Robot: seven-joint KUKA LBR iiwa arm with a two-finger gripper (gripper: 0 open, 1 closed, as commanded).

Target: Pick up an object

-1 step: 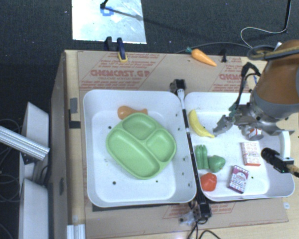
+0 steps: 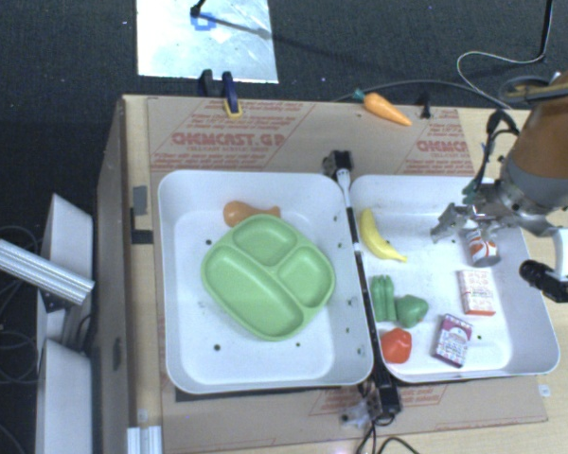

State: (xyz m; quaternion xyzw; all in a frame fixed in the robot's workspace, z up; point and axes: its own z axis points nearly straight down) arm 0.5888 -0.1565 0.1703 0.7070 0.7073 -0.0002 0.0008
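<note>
Now tool (image 2: 467,223) low over can (image 2: 481,249)

Small can (image 2: 481,250), right bin

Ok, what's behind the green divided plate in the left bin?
An orange object pokes out from behind the green divided plate, at the plate's far edge in the left bin. The plate covers its lower part, so what it is stays unclear.

text: "CHEMCAST GP" | on: brown board (image 2: 265,126) under bins | repeated, red print
</note>
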